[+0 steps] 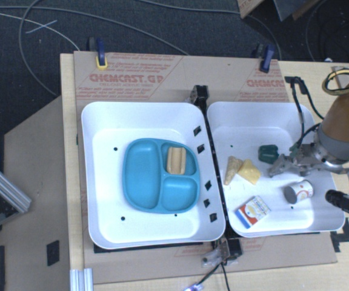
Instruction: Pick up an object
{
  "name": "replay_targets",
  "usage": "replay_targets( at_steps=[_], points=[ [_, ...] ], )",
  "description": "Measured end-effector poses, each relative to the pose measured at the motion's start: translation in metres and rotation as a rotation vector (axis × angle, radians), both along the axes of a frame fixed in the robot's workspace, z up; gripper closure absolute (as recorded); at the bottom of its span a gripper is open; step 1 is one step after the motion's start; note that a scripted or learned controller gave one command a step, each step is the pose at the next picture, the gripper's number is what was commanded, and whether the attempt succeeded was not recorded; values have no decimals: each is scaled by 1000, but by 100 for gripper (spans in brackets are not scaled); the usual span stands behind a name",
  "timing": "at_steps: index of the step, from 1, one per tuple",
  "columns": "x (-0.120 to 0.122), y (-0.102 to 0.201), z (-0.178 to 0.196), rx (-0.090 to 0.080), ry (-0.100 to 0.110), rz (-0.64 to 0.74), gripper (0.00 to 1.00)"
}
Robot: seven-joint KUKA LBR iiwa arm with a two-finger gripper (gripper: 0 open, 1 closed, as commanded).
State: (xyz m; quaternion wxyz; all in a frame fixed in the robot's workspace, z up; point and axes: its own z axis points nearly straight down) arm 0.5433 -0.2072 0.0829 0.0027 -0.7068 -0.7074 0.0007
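Two white bins are sitting side by side on the bench [132,80]. The left bin [102,162] is holding one blue tray [144,177] with three compartments; one tan block [176,160] is lying in the tray's upper right compartment, and the other two compartments are showing bare blue. The right bin [241,117] is holding five loose things: one dark green piece [268,153] near the middle, one pale wedge [232,169] and one yellow wedge [249,174] lying just beside each other toward the bin's left, one small grey-and-white cup [298,191] on its side toward the right, and one flat red, white and blue packet [252,211] near the front edge. One arm [344,123] is reaching in from the right, and its gripper [285,160] is hanging low over the right bin, just right of the green piece and above the cup. The jaws are standing apart, with nothing between them; whether a fingertip is touching the green piece cannot be told. Two clamps are gripping the bench's far edge, one yellow-and-blue clamp [101,53] on the left and one blue clamp [266,58] on the right.
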Motion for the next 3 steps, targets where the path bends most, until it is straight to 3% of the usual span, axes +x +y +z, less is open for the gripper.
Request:
replay_targets(
  at_steps=[1, 3],
  points=[
    [1, -1, 13, -1, -6, 0, 100],
    [13, 16, 127, -5, -13, 2, 100]
  ],
)
